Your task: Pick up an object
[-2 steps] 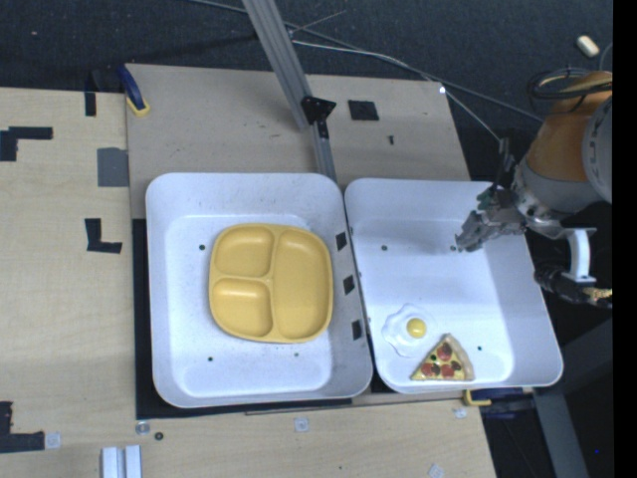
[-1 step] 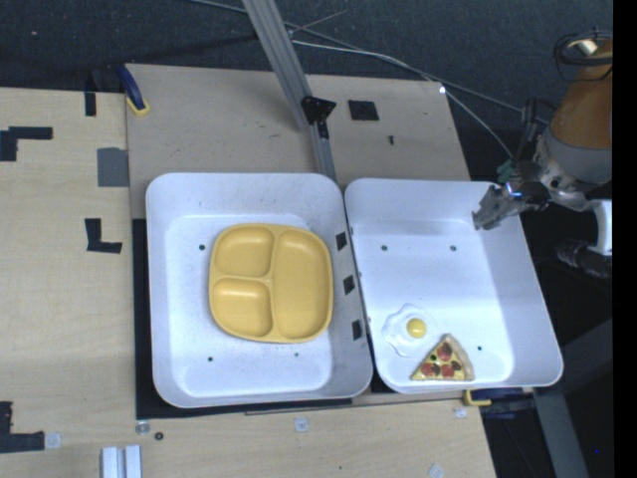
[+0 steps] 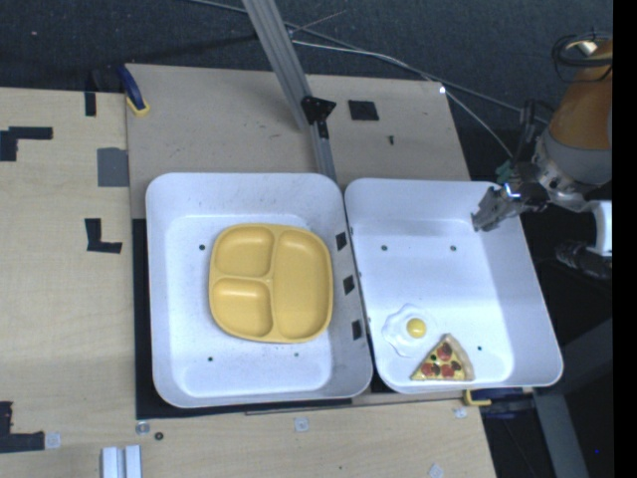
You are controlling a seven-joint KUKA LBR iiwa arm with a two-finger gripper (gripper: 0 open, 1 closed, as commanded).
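I see a yellow divided plate in the left bin, a fried egg touching a pizza slice at the right bin's near edge, gripper over that bin's far right rim, holding nothing, finger spread unclear.

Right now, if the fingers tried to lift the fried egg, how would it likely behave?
The fried egg lies very flat on the right bin's floor, so there is probably little edge to grip. It looks like glossy toy plastic, likely light and slippery. It touches the pizza slice, which may shift too.
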